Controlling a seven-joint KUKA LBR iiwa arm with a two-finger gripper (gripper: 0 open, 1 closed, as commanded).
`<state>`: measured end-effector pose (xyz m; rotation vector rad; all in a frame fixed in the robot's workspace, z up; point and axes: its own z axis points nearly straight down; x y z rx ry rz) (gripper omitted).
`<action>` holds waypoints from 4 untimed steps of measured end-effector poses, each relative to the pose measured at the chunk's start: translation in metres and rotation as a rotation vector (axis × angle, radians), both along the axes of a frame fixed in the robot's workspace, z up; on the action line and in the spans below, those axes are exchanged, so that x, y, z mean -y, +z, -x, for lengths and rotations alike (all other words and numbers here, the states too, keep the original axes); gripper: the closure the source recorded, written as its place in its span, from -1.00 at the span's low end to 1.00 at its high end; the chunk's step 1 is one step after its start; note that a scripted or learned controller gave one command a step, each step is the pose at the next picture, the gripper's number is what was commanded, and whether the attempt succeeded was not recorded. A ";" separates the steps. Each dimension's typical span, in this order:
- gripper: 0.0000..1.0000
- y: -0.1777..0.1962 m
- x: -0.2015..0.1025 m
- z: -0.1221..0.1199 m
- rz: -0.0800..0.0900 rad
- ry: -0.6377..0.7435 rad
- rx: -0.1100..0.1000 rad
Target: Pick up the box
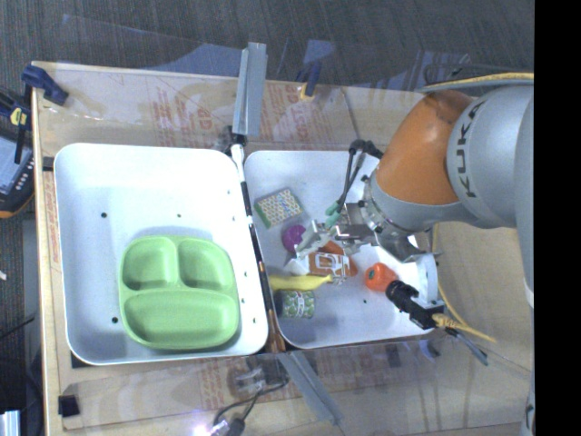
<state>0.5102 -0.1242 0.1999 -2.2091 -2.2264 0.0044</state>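
Down low, the pincer [325, 240] sits over the small box [329, 263]; I cannot tell its grip.
Smooth white bin [313, 169], wooden tabletop [163, 107], green plastic tray [178, 292].

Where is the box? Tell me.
The box lies mid right bin, under the gripper, between the purple ball and orange ball, above the banana.
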 end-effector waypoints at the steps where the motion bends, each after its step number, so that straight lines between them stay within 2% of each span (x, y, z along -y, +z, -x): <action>1: -1.00 -0.110 -0.005 -0.029 0.001 0.058 0.000; 2: -1.00 -0.108 0.017 -0.094 0.000 0.138 0.004; 3: -1.00 -0.107 0.007 -0.147 0.001 0.285 0.006; 4: 1.00 -0.096 0.006 -0.148 0.000 0.289 0.007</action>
